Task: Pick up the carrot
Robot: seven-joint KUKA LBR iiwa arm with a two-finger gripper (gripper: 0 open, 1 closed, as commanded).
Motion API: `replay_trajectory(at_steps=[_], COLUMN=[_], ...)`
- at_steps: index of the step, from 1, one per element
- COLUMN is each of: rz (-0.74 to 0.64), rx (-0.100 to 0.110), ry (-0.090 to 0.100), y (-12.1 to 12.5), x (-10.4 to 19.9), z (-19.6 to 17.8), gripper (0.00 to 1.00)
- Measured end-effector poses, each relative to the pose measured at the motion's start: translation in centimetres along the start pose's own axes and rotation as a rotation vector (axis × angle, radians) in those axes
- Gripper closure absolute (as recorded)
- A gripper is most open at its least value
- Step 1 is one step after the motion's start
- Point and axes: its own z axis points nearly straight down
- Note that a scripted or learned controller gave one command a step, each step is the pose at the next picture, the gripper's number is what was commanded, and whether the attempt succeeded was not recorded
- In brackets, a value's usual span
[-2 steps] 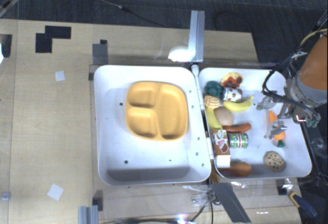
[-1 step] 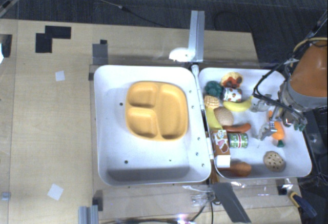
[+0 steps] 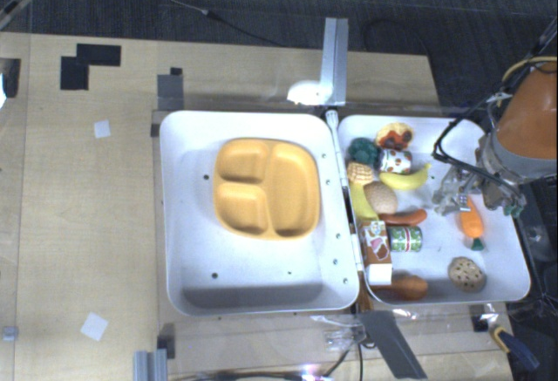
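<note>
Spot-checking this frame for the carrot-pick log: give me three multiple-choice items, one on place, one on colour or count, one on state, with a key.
1. Where does the carrot lie?
A. In the right bin, near its right side
B. On the yellow tray
C. On the bench outside both bins

2. What colour is the divided tray in the left bin?
A. Blue
B. Yellow
C. Red

3. How does the carrot stand relative to the gripper?
A. Lifted clear above the bins
B. Lying on the floor of the right bin, just below the gripper in the camera view
C. Dropped into the left bin

Key: 1 A, the orange carrot sits on the right bin's white floor among the toy foods. 2 B, the tray is plainly yellow. 3 B, the carrot rests flat on the bin floor beside the gripper, not raised.
</note>
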Motion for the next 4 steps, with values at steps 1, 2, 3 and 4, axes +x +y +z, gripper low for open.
replay_trajectory(at_steps=[1, 2, 3, 4], rz=[-0.030, 0.105, -0.033, 0.191], rx=[-0.002, -0.001, -0.001, -0.003], ry=[0.005, 0.008, 0.004, 0.016], y=[-0.3, 0.0, -0.8, 4.5], x=[3.2, 2.5, 8.2, 8.9], z=[1.2, -6.5, 1.0, -0.3], gripper=[1.00, 1.00, 1.00, 1.00])
